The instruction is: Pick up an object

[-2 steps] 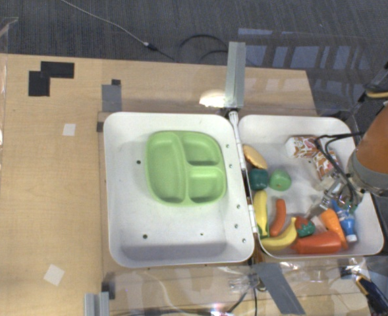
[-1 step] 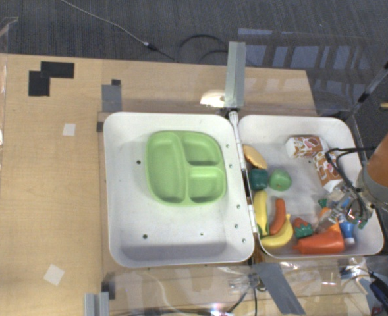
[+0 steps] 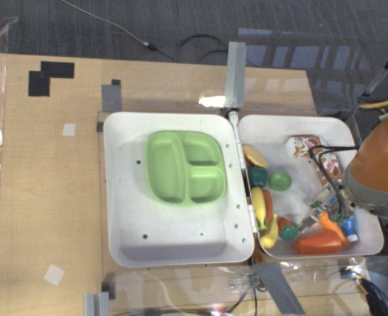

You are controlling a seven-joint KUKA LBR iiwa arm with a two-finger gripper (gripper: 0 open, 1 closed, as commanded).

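gripper (image 3: 324, 210) is low in the right bin (image 3: 299, 127), just above the orange-red toy (image 3: 320, 243) lying at the front wall; its open-or-closed state i cannot tell.

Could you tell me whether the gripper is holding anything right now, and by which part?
It cannot be told: the gripper sits low among toys in the right bin.

Lime-green divided tray (image 3: 184, 167) in a white bin (image 3: 124, 196); yellow banana (image 3: 262, 212), green ball (image 3: 280, 180).
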